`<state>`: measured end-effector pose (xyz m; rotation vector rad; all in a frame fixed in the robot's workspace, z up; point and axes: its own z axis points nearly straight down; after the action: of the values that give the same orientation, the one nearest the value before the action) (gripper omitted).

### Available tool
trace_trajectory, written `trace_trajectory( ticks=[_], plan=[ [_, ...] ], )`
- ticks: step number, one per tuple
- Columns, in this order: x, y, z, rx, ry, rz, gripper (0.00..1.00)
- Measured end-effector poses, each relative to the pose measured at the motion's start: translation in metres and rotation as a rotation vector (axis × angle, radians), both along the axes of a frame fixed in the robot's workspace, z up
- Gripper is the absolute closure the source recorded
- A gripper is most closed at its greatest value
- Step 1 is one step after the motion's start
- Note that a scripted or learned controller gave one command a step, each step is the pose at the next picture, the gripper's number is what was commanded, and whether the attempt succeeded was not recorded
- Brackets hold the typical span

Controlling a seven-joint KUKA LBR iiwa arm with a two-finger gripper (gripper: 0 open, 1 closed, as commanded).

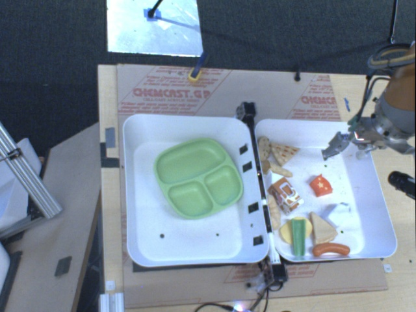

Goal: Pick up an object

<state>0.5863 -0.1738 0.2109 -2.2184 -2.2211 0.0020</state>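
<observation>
— Several toy foods are crowded in the right bin (374, 194); which could be missed?

— The red piece (320, 186), lying below the hand (336, 145) and apart from the rest, could be nudged aside if approached off-centre.

— Is anything held by the hand?

— Nothing is seen between the fingers; whether they are spread or closed cannot be told.

Green divided tray (198, 177) in left bin (140, 239).
</observation>
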Motion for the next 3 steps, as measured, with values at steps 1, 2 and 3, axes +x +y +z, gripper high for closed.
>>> trace_trajectory(
  ticks=[1,2,3],
  plan=[
    [-0.004,0.008,-0.046,0.0,-0.002,0.0,0.0],
    [-0.013,0.005,-0.102,0.0,-0.001,0.0,0.0],
    [-0.012,0.006,-0.128,0.0,-0.002,0.0,0.0]
  ],
)
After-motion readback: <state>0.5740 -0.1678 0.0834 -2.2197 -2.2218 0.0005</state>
